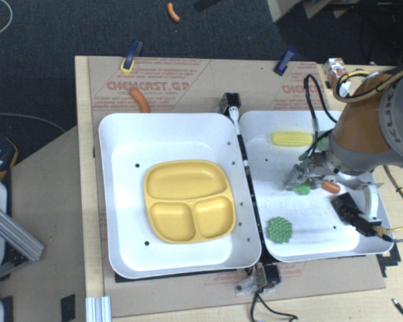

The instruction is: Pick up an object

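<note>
Right, start at the near edge of the right bin (363, 243): you'll find a green knobbly ball (279, 229) lying by itself at about 7 o'clock on the bin floor, touched by nothing. Move up toward the middle and you reach the gripper (302, 180), down low over the floor with a small green object (301, 189) right at its tip and a little orange piece (330, 186) just beside it at 3 o'clock. You cannot tell from this slant how wide the fingers stand, or whether the green object is truly between them. Farther back, at 12 o'clock in the same bin, lies a yellow corn cob (291, 138). Across the divider, the left bin (121, 180) bears a yellow divided plate (188, 200). My reading: you're at the grasp itself. Next comes a firm close, then a straight lift, watching that the green object rises too
</note>
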{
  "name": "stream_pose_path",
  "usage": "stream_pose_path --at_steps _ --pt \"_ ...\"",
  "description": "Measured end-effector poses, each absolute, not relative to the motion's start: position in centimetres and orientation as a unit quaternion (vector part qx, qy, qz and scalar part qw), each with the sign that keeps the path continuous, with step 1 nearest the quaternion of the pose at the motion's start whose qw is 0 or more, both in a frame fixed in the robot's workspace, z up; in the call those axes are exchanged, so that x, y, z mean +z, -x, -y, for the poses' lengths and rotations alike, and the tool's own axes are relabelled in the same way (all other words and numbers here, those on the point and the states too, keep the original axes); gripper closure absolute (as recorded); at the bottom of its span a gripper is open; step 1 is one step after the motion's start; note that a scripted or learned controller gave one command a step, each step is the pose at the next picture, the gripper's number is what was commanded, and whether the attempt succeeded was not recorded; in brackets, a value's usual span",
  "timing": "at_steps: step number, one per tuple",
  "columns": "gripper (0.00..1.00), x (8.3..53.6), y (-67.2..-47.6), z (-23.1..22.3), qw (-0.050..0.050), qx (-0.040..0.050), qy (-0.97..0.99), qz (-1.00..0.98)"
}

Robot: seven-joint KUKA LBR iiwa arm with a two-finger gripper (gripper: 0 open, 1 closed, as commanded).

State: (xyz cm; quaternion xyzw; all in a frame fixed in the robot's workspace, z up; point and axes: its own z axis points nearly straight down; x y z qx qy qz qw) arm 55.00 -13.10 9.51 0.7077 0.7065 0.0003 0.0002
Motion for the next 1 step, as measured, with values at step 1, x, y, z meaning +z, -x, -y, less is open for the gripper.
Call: stream_pose_path --at_steps 1 --pt "1.0 15.84 -55.5 12.84 0.004 0.0019 -0.707 -0.708"
